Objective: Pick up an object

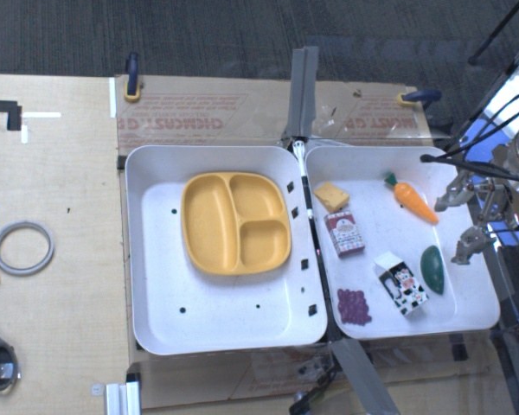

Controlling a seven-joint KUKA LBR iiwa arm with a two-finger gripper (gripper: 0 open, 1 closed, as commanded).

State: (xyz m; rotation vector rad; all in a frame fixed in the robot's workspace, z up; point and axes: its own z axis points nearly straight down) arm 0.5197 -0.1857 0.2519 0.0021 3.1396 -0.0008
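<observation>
you have two bins side by side on the tabletop [52, 145]. in the left bin [147, 309] a divided plate [236, 223] lies toward the back, near the wall shared with the right bin [480, 314]. in the right bin, the wedge [331, 197] sits at the back left, with the small carton [344, 233] just in front of it. the carrot [413, 201] lies further right at the back. the milk carton [401, 284] sits near the front, the grape cluster [354, 306] to its left, the pod [432, 269] just right. the tool [467, 223] sits over the bin's right rim. a tape ring [22, 247] lies on the tabletop well left of both bins.
</observation>
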